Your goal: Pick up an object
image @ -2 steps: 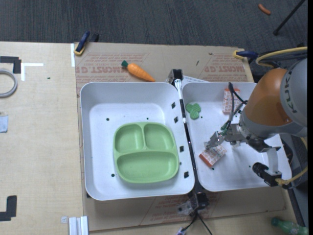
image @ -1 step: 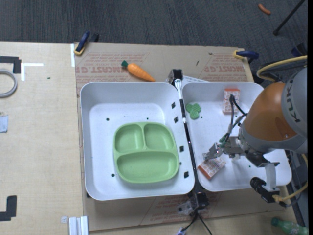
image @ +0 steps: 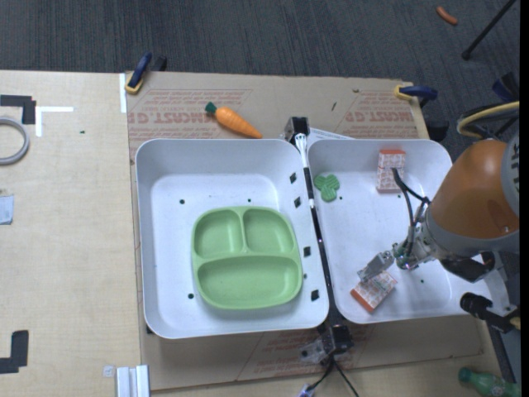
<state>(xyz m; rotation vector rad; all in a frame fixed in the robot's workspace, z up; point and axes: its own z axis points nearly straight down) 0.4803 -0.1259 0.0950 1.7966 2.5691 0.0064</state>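
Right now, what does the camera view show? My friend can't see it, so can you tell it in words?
The robot's gripper is low in the right bin, just above a small packet. That bin also holds another packet and a green toy. The left bin holds a green divided plate.

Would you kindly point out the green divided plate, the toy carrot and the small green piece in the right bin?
green divided plate (image: 246, 257): camera view, on its central divider.
toy carrot (image: 237, 121): camera view, mid orange body.
small green piece (image: 328, 187): camera view, its middle.
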